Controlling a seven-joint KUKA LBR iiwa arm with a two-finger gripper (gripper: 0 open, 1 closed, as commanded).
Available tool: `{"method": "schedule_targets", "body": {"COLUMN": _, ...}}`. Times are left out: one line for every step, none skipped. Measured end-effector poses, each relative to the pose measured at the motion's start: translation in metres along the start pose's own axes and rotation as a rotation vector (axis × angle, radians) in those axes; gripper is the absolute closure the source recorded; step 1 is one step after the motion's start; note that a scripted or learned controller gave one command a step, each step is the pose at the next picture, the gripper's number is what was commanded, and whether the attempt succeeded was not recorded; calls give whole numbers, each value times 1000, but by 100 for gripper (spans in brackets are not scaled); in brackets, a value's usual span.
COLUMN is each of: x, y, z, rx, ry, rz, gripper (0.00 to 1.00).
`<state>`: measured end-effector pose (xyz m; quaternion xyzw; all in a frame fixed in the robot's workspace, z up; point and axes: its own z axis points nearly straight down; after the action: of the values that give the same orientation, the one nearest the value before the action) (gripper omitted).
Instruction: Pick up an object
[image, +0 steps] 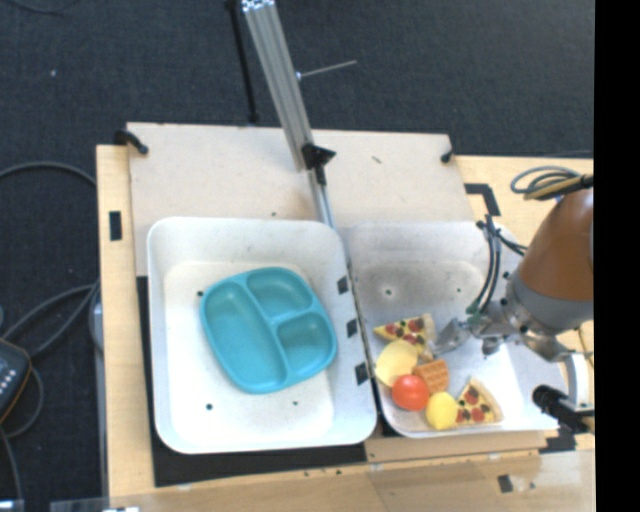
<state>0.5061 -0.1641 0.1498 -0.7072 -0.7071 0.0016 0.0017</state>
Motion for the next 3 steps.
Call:
{"method": "schedule_targets", "body": {"x": -1, "y": 1, "z": 50, "rx": -5, "ry": -2, "rz": 1, "gripper": 0}}
{"method": "schedule_targets", "body": {"x": -3, "y": 2, "z": 38, "rx": -12, "ry": -4, "rz": 9, "gripper": 100}}
{"method": "schedule_targets", "body": {"x": -6, "y": 7, "z": -5, "rx": -11, "ry": -3, "rz": -3, "gripper": 100}}
